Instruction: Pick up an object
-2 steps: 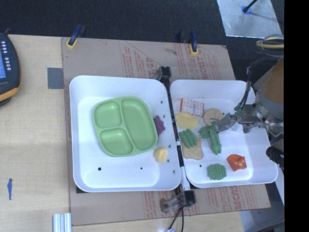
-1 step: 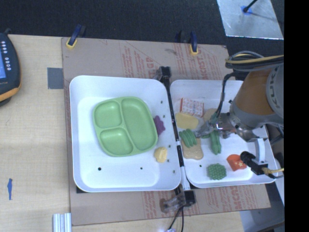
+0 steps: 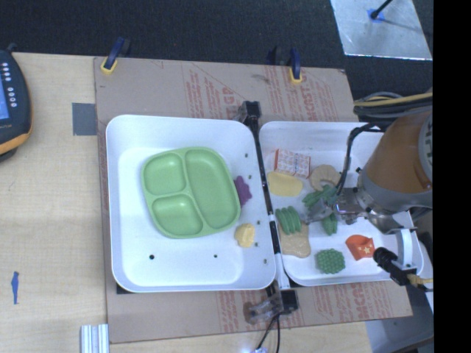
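the gripper sits low in the right bin, at centre right of the frame, over a dark green toy. whether the jaws are spread or pinching it, i cannot tell. for a clean pick, centre on one toy, clear of the yellow piece at its left, then lift straight.

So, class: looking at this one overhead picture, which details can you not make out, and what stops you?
- End effector: whether it grips anything, lost among the dark green toys in the right bin.
- Small purple item: partly hidden behind the green plate edge; identity unclear.
- Red-patterned card: print too small to read.
- Arm: cut off by the right edge.
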Motion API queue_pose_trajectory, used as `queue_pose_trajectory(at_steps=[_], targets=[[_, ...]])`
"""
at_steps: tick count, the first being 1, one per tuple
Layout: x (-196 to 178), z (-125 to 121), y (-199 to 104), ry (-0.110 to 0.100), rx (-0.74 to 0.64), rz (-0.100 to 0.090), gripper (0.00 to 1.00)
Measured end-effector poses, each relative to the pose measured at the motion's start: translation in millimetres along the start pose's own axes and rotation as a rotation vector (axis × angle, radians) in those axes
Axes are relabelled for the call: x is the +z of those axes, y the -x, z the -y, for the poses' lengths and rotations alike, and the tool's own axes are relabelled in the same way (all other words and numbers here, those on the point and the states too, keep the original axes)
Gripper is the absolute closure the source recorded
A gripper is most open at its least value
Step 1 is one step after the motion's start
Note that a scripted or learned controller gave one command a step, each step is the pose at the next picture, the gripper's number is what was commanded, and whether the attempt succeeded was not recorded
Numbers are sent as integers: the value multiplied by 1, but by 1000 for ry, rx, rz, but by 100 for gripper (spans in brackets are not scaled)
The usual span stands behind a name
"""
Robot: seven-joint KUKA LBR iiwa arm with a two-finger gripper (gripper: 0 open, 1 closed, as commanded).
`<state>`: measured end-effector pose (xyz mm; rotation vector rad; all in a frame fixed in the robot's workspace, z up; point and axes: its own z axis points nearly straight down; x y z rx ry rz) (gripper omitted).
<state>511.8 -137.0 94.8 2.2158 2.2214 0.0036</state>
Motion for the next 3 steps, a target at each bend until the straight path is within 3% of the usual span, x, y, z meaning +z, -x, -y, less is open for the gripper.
queue_pose_trajectory(at_steps=[1,2,3], targets=[[2,-28,-22,-4,-6,0,0],[-7,-26,-20,-8,-4,0,100],[-142,-27,-83,7,-9,-4,100]])
